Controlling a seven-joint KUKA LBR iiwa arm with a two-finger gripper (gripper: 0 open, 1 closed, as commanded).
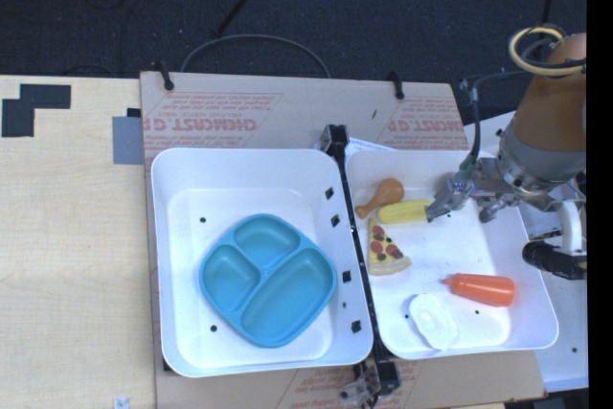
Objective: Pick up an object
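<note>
The wooden bench (67, 244) carries a sheet of printed cardboard (259, 115), and on that sit two shallow white bins side by side. The left bin (177, 196) holds a blue divided plate (268, 278) lying flat, its three sections facing up. The right bin (532, 321) holds the smaller things. The arm (551, 124) reaches in from the right, its gripper (469, 201) low over the upper part of the right bin, with its fingers spread apart and nothing between them. One fingertip (439, 209) sits just beside the right end of a yellow corn cob (402, 212), which lies flat near the bin's upper left. A brown drumstick (381, 196) lies touching the corn on its upper side. Just below the corn is a pizza slice (385, 247). An orange carrot (482, 288) lies on its side toward the lower right, and a white, rounded object (434, 320) rests near the bin's front edge, just beside the carrot.
</note>
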